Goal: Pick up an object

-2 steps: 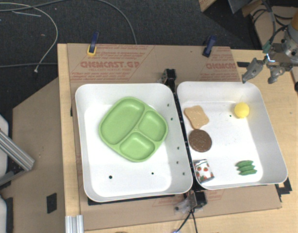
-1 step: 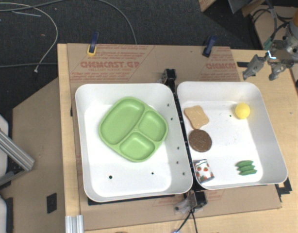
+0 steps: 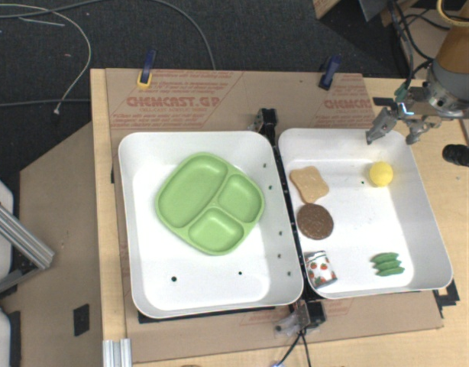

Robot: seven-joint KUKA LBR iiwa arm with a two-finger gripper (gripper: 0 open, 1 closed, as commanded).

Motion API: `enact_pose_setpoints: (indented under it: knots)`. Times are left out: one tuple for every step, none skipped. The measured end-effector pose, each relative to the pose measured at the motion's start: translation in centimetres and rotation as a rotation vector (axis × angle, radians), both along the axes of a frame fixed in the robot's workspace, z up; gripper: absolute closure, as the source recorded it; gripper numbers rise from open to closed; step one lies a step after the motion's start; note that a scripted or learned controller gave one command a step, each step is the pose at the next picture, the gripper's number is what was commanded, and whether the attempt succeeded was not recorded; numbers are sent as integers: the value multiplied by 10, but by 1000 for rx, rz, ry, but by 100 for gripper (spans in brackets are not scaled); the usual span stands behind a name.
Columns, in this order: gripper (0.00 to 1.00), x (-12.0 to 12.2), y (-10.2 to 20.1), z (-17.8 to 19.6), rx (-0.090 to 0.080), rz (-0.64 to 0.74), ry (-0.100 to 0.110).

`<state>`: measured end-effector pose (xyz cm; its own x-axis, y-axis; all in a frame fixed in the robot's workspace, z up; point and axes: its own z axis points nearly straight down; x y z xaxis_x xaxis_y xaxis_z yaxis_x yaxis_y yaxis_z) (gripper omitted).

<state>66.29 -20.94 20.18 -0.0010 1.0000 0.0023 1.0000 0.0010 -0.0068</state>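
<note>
Yellow ball (image 3: 380, 174) waits just below the pincer (image 3: 395, 132), fingers apart and empty; approach underway, descent next.

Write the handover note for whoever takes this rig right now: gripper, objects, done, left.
Gripper: open, holding nothing, above the far edge of the right bin.
Right bin holds: yellow ball nearest the gripper, bread slice, brown round patty, small printed can at the near left corner, green pea pod.
Left bin holds a green divided plate.
Done: nothing picked up yet.
Left: descend on an object, probably the yellow ball, close, and lift.
</note>
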Motion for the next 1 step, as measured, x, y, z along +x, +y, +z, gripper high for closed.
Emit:
enact_pose_setpoints:
  knots:
    - [0,-8,1,-60,0,-1,0]
